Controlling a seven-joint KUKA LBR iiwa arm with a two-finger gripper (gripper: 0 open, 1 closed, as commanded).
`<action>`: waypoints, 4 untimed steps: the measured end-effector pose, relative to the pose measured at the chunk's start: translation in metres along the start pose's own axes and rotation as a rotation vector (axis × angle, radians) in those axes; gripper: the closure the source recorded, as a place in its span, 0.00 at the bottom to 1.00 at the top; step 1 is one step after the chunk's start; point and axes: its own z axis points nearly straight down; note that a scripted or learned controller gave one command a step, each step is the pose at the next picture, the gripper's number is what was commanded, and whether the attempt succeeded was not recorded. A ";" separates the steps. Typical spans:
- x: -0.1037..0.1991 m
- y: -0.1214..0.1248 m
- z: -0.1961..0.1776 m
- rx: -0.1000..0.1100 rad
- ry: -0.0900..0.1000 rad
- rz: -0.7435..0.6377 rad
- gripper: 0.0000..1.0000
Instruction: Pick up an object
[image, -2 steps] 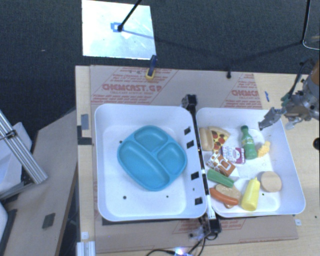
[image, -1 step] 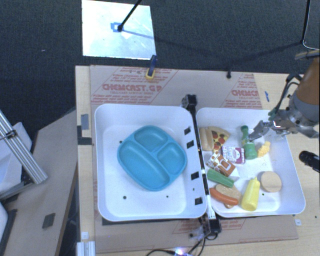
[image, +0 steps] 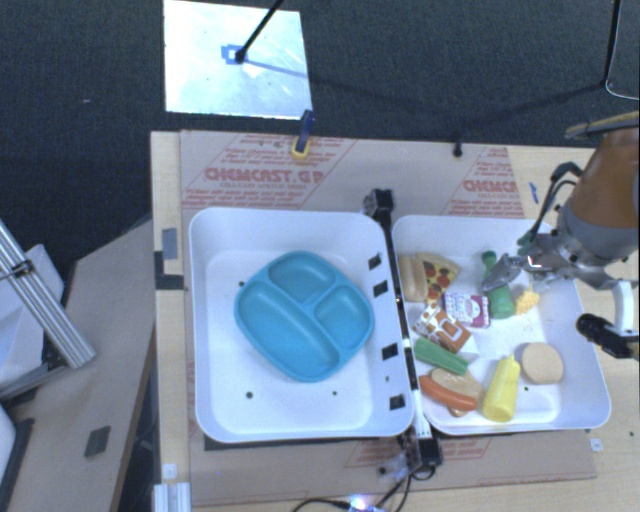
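white bins sit side by side before you: the left bin (image: 215, 300) holds a blue divided tray (image: 303, 315), the right bin (image: 590, 400) a heap of toy food. your gripper (image: 507, 268) hangs low over the right bin's far side, just beside a green piece (image: 501, 302); whether it grips anything, you cannot tell. a yellow bottle (image: 502, 388) and hot dog (image: 447, 391) lie nearer.

Blue divided tray (image: 304, 314) in left white bin (image: 210, 260), yellow clip (image: 301, 150) on printed cardboard (image: 260, 170)
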 end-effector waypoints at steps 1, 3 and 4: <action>0.000 0.001 0.042 0.001 0.000 0.001 0.00; 0.001 0.007 0.056 -0.014 0.001 0.000 1.00; 0.000 0.007 -0.009 -0.009 -0.003 -0.002 1.00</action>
